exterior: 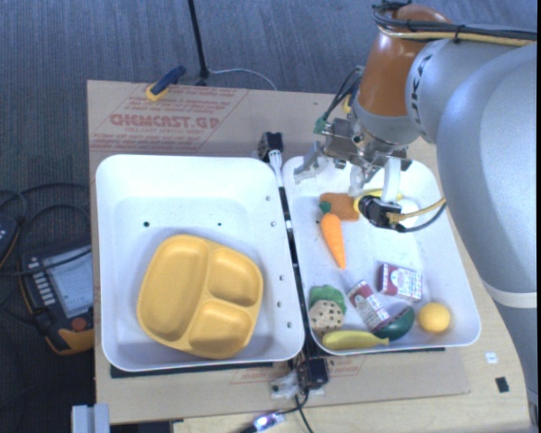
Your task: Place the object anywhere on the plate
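Note:
A yellow plate (198, 294) with three compartments lies in the left bin (162, 188), toward its front. My gripper (350, 186) hangs over the back of the right bin (430, 180), just right of the divider. Directly below it lies a small orange-brown piece (343, 207), and an orange carrot (334, 239) points toward the front beside it. From this angle I cannot make out whether anything is held.
Along the right bin's front lie a cookie (324, 314), a green item (326, 295), a yellow banana (354, 339), a red can (368, 303), a maroon packet (399, 280), a dark green vegetable (397, 323) and a lemon (434, 317). The arm's bulk covers the right side.

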Action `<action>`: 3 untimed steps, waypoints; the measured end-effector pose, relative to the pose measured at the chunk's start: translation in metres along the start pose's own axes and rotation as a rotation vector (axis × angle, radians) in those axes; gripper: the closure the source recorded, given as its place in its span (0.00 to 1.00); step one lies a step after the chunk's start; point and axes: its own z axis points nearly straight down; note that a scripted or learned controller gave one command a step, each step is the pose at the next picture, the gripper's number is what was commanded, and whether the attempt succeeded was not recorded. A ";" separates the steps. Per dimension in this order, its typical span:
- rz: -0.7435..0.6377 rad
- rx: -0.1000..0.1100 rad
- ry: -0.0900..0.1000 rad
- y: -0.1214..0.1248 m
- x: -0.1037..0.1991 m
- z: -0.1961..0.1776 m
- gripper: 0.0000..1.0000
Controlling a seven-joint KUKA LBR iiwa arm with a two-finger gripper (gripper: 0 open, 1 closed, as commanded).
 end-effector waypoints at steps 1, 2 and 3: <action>-0.002 0.001 -0.003 0.000 0.000 -0.009 1.00; -0.074 -0.001 0.007 -0.010 0.121 -0.015 1.00; -0.074 -0.001 0.007 -0.050 0.205 -0.034 1.00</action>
